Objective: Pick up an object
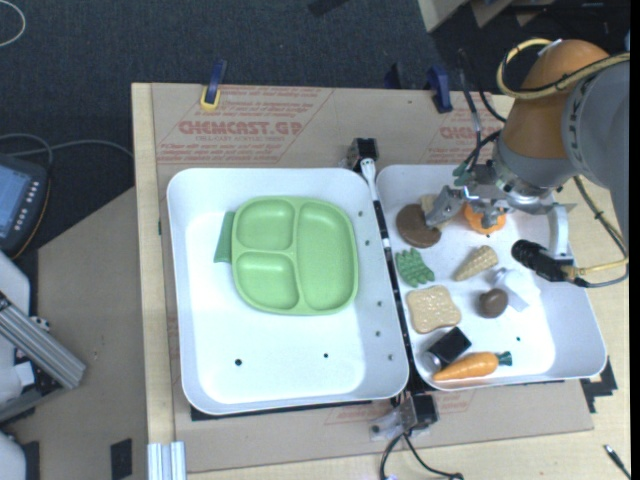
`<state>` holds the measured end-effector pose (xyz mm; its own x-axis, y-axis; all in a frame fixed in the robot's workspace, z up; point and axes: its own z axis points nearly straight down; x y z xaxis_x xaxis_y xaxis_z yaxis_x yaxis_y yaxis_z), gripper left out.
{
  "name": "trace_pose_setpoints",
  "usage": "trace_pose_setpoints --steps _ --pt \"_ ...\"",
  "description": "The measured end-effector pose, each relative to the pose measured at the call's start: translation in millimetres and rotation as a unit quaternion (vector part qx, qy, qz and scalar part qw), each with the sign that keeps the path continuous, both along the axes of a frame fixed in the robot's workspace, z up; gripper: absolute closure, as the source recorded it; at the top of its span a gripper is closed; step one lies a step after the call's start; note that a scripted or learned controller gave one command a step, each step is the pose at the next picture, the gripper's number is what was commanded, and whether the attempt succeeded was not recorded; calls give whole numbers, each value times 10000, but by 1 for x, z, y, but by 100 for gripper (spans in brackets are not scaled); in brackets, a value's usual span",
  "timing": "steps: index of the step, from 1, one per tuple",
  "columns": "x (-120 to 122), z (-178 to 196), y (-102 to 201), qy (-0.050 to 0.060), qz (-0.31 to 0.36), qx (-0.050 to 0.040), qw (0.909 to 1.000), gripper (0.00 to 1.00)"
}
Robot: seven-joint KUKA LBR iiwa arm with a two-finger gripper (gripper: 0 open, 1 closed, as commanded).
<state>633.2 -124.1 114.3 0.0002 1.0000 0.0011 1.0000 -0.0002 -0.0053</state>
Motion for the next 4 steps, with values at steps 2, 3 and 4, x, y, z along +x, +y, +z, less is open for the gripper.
trace_pose_setpoints --steps 2,3,4 --pt "3 -15 1 -61 2 0 10000 100" --pt "1 29 1 -51 2 -13 10000 100" --pt "1 72 1 -57 3 -14 10000 100"
